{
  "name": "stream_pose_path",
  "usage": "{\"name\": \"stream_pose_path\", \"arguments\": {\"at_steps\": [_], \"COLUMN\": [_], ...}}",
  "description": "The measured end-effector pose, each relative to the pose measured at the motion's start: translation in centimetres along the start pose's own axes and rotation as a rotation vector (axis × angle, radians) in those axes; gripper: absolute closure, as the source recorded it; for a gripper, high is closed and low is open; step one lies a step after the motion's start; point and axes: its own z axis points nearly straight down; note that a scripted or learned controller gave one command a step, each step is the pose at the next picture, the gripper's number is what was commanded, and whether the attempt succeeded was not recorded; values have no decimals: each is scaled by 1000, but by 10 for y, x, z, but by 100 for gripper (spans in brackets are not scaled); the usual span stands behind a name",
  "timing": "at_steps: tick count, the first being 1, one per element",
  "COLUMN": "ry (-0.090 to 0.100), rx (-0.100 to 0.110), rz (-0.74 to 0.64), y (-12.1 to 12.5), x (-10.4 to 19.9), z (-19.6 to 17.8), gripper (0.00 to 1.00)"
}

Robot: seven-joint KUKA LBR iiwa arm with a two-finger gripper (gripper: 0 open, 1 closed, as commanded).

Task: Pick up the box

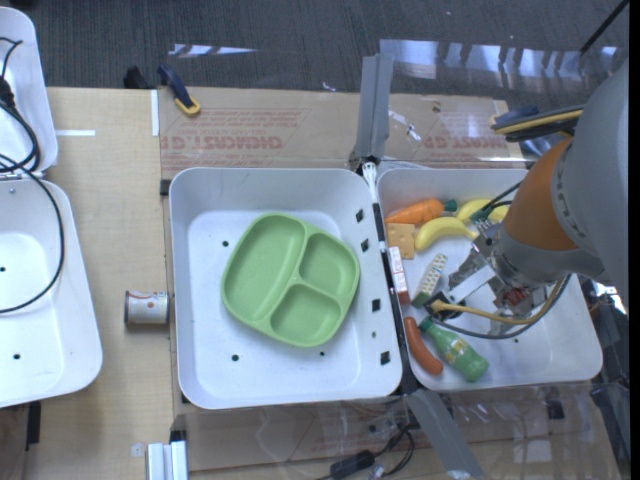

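Observation:
A narrow red and white box (398, 272) lies along the left wall of the right bin (560, 368), close to the divider. My gripper (470, 280) hangs low over the middle of that bin, to the right of the box and apart from it. Its tip points down and left toward a white ridged piece (433, 273). The grey arm with its orange band (535, 218) covers the bin's right half.
Around the gripper lie a carrot (415, 211), two bananas (448, 230), a tan block (401, 239), a red sausage (422, 346) and a green bottle (462, 355). The left bin (200, 268) holds a green divided plate (290, 280). A small can (147, 308) lies on the bench.

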Motion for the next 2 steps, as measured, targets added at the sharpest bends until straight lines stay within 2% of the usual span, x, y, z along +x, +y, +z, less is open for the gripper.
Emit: {"name": "stream_pose_path", "arguments": {"at_steps": [1,2], "ry": [0,3], "rx": [-2,-1], "rz": [-19,-99], "y": [44,87], "x": [84,50], "z": [-1,-3], "gripper": [0,0]}}
